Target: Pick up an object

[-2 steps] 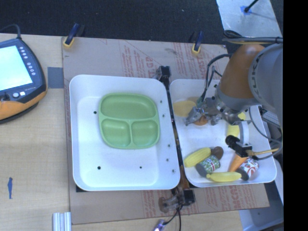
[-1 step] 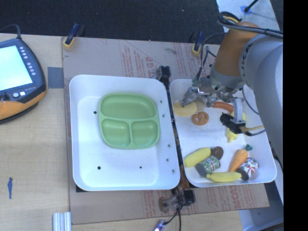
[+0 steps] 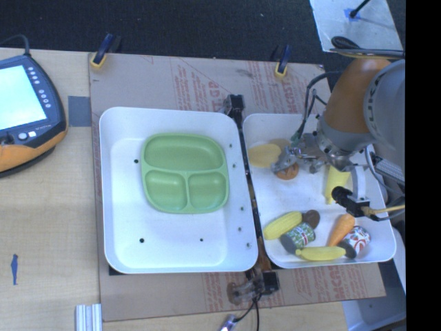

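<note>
Two white bins sat side by side on the bench: the left bin held a green divided plate, and the right bin held the loose objects. The gripper was low in the right bin's upper part, right over a small brown round piece beside a pale yellow piece. It looked placed for a grab at that brown piece, but whether its jaws were spread or closed could not be told, nor whether anything was held. Other candidates lay clustered along the bin's near edge, likely where they had slid: a corn cob, a small can, a banana and a carrot, all touching or nearly so.
</note>
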`<control>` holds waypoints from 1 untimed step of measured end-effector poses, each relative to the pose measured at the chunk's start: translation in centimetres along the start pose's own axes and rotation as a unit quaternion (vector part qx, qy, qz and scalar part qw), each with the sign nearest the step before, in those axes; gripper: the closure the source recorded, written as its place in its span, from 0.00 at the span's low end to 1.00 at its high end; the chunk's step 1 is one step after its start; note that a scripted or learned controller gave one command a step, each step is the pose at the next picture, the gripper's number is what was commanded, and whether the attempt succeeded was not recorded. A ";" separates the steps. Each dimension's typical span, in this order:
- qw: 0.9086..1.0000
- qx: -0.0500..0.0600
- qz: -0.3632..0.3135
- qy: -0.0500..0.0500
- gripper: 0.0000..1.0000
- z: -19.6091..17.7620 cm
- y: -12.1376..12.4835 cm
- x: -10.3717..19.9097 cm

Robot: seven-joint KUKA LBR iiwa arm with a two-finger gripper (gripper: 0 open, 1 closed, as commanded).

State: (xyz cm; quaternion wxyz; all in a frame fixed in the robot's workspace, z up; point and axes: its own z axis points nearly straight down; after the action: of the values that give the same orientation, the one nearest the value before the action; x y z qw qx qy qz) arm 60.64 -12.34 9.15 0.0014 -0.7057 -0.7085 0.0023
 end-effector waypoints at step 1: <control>1.000 0.001 -0.001 0.000 1.00 -1.0 0.0 -0.1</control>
State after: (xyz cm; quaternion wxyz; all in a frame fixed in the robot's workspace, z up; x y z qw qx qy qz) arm 60.65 -12.40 10.19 0.0022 -0.7047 -0.7095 0.0034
